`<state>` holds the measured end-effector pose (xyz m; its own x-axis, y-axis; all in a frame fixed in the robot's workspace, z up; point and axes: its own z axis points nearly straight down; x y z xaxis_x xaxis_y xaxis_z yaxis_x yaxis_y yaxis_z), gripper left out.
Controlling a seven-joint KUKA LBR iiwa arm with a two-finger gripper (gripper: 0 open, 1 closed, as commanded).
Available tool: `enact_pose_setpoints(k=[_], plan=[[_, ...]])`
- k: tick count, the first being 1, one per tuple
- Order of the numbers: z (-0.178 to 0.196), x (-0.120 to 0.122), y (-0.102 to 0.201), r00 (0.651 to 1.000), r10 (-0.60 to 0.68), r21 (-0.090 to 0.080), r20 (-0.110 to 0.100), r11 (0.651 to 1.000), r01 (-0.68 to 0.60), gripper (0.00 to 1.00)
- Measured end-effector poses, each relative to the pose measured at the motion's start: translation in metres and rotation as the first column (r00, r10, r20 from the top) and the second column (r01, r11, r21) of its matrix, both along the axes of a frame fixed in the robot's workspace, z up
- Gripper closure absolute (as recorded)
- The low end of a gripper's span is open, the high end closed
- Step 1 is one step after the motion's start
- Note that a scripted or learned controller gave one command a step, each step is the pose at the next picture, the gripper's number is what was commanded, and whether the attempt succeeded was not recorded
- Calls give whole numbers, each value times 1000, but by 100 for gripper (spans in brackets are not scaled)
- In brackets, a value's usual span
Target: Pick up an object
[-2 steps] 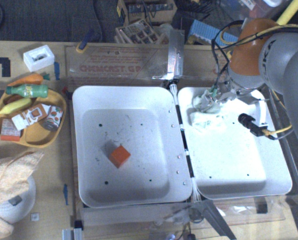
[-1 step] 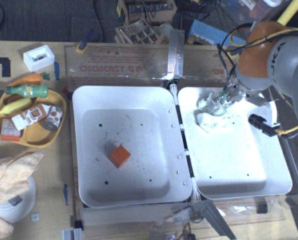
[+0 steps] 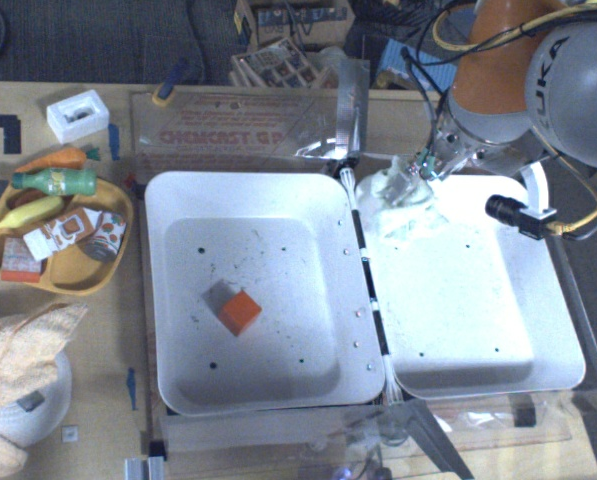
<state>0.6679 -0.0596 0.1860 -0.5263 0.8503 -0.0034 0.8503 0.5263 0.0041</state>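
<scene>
The small orange cube (image 3: 241,312) lies alone near the middle of the left white bin (image 3: 178,208), tipped corner-on to the camera, with a dark shadow just beside it. It sits well clear of the bin walls, so judging by that, an approach from above looks unobstructed.

The grey arm with its orange band (image 3: 503,53) reaches in from the right and hangs over the far corner of the right white bin (image 3: 538,368), near the rim the two bins share. The gripper (image 3: 415,176) sits there amid glare and something pale and translucent, well apart from the cube. Whether its jaws are apart or together cannot be told.

Beyond the bench's left side, a yellow bowl (image 3: 93,280) holds a green bottle (image 3: 56,181) and packets, likely spare stock.
</scene>
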Motion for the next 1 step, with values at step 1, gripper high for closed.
enact_pose_setpoints(k=[1], plan=[[11, 1, 1, 1000, 1, -1, 7, 1000, -1, 100]])
